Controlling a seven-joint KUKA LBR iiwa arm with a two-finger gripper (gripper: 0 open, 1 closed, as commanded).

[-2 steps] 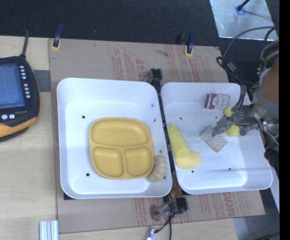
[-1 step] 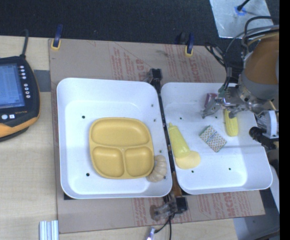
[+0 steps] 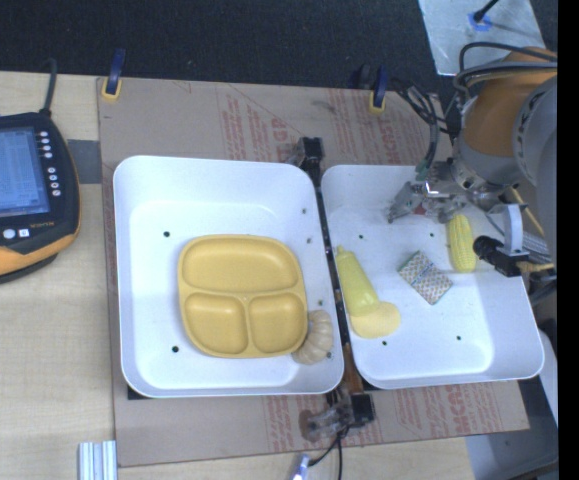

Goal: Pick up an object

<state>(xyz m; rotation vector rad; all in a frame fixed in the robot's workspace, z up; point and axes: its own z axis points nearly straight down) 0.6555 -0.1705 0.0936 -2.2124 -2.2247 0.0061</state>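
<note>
Jaws appear spread, nothing seen between them; the gripper is held low over the far part of the right bin, fingers splayed toward the bin's left.

Nearest candidate: corn cob, just beside the gripper on its near-right side, long axis running roughly front-to-back in the bin. It lies outside the finger gap, so a small shift toward the near-right would be needed before closing, with the jaws set across the cob's width.

Other options noted:
- patterned pad, flat, near bin centre, a bit nearer than the cob
- yellow bottle, lying along the bin's left wall, axis also front-to-back, well apart from the gripper

Left bin carries a yellow tray with a small shell-like piece at its near-right corner; judged out of easy reach for this move.
</note>
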